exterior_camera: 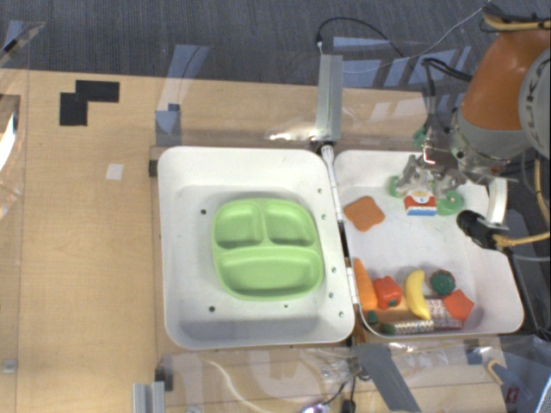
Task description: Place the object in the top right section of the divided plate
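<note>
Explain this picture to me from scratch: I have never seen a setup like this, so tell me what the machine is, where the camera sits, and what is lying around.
One camera looks down at a slant on a wooden bench. The grey and orange machine at the right is a robot arm; its gripper, a two-fingered claw, hangs low over the right bin. A small red, white and blue item lies just beneath it; whether the claw grips anything cannot be told. That bin also holds toy food: an orange slab, a carrot, a banana, a red pepper, a dark green round piece. The left bin holds a green divided plate with three sections, nothing in them yet.
</note>
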Motion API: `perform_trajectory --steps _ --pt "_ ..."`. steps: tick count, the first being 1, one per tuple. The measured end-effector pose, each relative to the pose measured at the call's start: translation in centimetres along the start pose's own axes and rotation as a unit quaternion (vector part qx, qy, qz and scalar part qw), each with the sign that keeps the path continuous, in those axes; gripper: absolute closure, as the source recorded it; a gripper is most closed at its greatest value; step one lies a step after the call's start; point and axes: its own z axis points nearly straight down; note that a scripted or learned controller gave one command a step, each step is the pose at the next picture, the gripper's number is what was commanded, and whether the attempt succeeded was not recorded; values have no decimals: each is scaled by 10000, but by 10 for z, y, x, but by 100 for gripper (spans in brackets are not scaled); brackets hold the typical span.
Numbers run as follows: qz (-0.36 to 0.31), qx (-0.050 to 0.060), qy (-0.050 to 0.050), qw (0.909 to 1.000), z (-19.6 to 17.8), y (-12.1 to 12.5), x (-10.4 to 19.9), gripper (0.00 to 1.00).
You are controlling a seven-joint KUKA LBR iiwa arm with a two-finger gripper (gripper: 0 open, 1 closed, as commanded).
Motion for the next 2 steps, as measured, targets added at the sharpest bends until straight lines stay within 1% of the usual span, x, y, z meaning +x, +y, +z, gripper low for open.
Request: perform_trajectory --steps 1,2 --pt "-1756 -1 13 9845 43 12 66 100" --pt "-1526 -1 13 9883 43 -15 144 100"
